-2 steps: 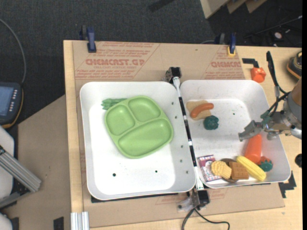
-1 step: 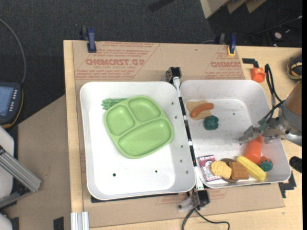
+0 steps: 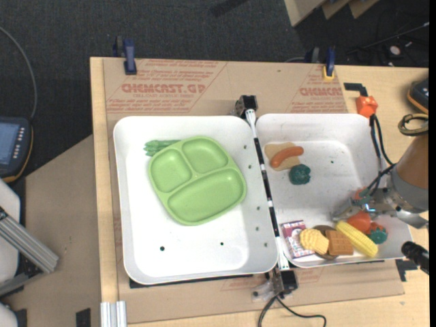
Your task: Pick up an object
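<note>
Several toy foods crowd the near corner of the right bin (image 3: 320,125), and that is exactly where the end effector (image 3: 364,206) is, low over the pile, with the grey arm (image 3: 412,182) coming in from the side. Whether it is clenched or released, I cannot tell; the tip is lost among the clutter.

Using the yellow corn cob (image 3: 357,238) as the landmark: a red piece (image 3: 359,222) sits just behind it, touching, right under the end effector. A teal piece (image 3: 378,235) peeks out beside it, a brown cracker (image 3: 338,244) and a ridged yellow snack (image 3: 313,240) lie on its far side, then a small printed packet (image 3: 293,231).

The risk here looks like crowding: a squeeze could catch two items, or nudge the cob against the bin wall and slip off. The round red piece may roll away.

Well behind the cob, a hot dog (image 3: 285,155) and a green broccoli (image 3: 300,175) sit in open space. The left bin (image 3: 197,264) carries a green divided plate (image 3: 197,180). Both bins rest on a pale wooden table (image 3: 102,182), clamped at the back, over dark carpet (image 3: 54,39).
</note>
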`<state>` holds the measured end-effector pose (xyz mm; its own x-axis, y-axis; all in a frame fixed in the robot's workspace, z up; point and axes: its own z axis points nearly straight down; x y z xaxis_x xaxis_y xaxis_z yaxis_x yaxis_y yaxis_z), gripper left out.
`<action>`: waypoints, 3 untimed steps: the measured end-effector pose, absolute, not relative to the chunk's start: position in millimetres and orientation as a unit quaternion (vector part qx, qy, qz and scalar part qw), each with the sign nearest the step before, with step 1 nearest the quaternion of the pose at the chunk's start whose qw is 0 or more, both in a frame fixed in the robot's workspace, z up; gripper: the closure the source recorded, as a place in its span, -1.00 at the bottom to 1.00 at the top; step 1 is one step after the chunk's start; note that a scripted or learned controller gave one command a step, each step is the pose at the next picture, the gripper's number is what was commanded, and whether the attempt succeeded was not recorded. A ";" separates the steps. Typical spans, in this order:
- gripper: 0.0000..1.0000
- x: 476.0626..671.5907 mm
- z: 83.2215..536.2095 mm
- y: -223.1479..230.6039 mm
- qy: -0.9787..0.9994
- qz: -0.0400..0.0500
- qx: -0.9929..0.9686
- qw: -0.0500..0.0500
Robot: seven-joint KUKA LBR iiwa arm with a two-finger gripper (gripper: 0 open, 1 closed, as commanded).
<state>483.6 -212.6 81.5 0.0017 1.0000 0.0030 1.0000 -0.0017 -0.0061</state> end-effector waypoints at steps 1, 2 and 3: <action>-1.00 568.6 85.3 -190.4 -0.710 -0.002 -0.705 -0.003; -1.00 524.9 84.5 -188.7 -0.707 0.001 -0.708 0.002; -1.00 476.4 84.3 -184.5 -0.706 0.001 -0.708 0.003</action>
